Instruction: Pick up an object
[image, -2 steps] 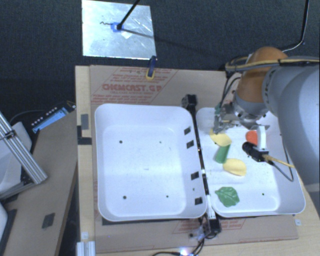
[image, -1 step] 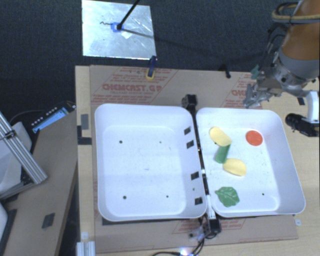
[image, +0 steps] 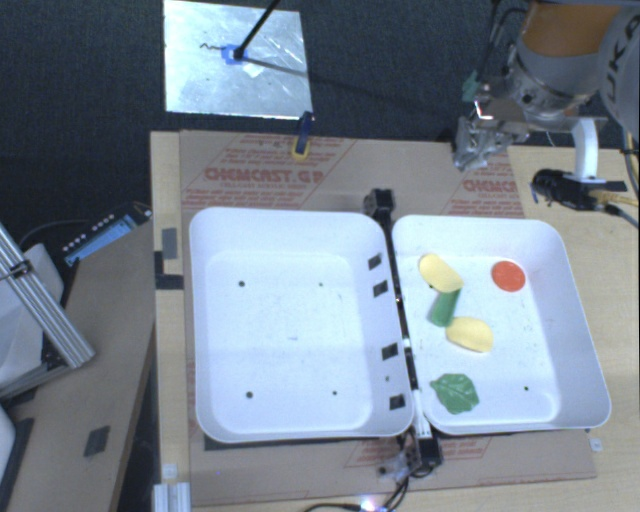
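Observation:
In the right bin (image: 575, 330) lie several small things: a yellow piece (image: 439, 272), a green block (image: 443, 306) under it, a second yellow piece (image: 469, 334), a flat red disc (image: 508, 276) and a green leafy piece (image: 456, 392). My gripper (image: 474, 152) hangs high above the bench, beyond the right bin's far edge, clear of all of them. Nothing shows between its fingers.
The left bin (image: 215, 300) stands beside the right one, joined by a black hinge strip (image: 392, 300). A shiny metal sheet (image: 238, 58) lies at the back left. A yellow and blue clip (image: 301, 140) sits on the cardboard behind the bins.

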